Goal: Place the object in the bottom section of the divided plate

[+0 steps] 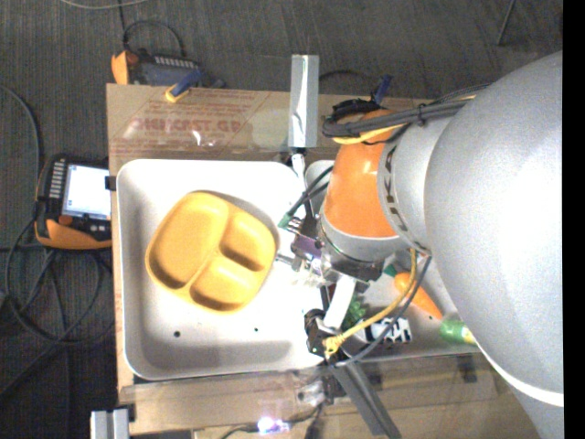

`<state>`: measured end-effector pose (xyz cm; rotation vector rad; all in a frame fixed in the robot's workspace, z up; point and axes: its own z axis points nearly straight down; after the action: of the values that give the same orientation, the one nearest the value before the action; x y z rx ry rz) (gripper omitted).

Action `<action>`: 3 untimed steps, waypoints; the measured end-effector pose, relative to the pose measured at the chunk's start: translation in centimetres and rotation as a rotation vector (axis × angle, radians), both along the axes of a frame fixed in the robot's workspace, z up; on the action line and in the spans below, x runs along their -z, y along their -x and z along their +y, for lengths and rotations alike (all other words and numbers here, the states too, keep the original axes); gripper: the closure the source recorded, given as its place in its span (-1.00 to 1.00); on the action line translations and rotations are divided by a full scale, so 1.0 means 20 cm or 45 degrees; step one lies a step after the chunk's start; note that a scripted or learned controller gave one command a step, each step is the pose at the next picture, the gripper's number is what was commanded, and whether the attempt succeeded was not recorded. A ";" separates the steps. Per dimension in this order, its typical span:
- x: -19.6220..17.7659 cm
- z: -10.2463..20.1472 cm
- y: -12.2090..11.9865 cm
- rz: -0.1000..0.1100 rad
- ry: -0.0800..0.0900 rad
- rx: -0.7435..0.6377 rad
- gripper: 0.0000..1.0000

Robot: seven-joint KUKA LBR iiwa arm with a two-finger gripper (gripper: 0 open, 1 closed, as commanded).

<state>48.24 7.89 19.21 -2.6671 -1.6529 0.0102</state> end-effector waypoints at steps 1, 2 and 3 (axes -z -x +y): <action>0.52 0.20 -0.01 -0.015 -0.003 -0.100 1.00; 0.48 0.16 -0.28 0.013 0.010 -0.034 1.00; 0.05 0.05 -0.36 -0.002 0.008 0.014 1.00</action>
<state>55.53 8.88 18.18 -2.6816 -1.6416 0.0131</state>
